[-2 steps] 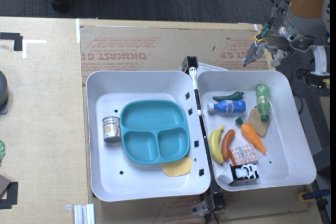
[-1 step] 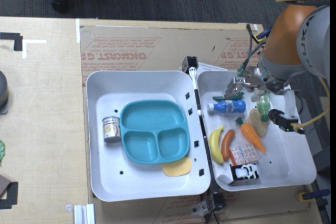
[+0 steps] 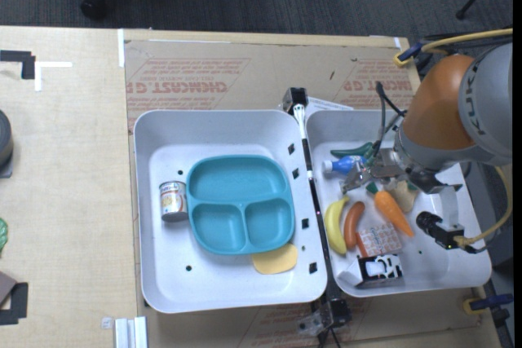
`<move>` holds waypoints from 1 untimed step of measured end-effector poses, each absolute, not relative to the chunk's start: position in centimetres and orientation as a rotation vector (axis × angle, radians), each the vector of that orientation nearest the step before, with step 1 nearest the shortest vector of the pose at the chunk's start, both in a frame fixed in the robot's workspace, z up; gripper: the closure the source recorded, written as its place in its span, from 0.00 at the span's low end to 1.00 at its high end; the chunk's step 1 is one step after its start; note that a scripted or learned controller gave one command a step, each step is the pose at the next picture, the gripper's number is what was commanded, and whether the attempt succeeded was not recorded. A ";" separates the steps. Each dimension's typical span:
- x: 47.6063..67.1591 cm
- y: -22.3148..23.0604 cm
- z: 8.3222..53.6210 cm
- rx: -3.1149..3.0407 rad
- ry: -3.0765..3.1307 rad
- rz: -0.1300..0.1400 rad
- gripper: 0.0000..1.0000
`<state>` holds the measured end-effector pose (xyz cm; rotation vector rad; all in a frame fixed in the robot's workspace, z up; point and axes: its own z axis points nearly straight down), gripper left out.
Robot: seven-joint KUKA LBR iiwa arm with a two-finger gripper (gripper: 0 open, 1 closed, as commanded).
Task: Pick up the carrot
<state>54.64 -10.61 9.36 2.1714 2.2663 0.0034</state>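
Carrot [image 3: 392, 212] in right bin [image 3: 465, 269]; fingers [image 3: 364, 174] above

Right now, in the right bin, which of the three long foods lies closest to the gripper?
The carrot: its green-topped end lies just under the gripper. The sausage and the banana lie further left, side by side.

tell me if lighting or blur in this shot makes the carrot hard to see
Camera view: lighting is even and soft, with no glare on the white bins; the carrot is sharp and bright orange against the right bin's floor; the arm's wrist shades the gripper just above it, so that area reads darker and cluttered.
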 end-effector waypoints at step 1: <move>48.3 -13.7 9.2 2.290 2.152 0.000 0.00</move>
